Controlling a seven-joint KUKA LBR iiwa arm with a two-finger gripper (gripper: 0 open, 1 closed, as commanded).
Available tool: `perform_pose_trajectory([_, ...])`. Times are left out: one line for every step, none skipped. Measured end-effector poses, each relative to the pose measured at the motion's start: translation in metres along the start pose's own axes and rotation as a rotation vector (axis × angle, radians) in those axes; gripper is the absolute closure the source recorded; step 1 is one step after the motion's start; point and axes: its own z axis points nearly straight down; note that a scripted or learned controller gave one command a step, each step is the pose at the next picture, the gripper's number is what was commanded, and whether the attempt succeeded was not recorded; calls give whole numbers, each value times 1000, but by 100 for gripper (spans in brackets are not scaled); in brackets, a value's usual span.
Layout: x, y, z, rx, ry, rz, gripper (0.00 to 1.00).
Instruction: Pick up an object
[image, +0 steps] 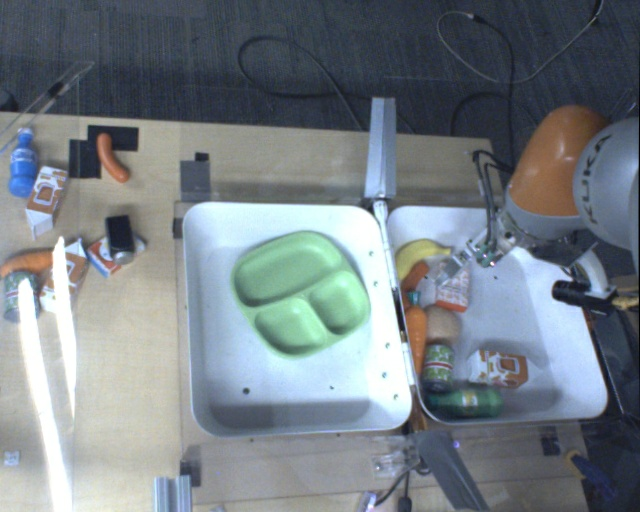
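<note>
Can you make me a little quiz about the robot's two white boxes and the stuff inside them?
1. True or false: the green plastic divided tray lies in the left white bin.
2. Which bin holds the yellow banana: A left, B right?
3. Fill in: the long orange carrot lies along the right bin's ____ wall.

Key: 1 true. 2 B. 3 left. The metal two-finger gripper hangs over the right bin, near the banana.
</note>
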Motion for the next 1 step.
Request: perform_pose_trajectory([19,-3,10,19,10,82,0])
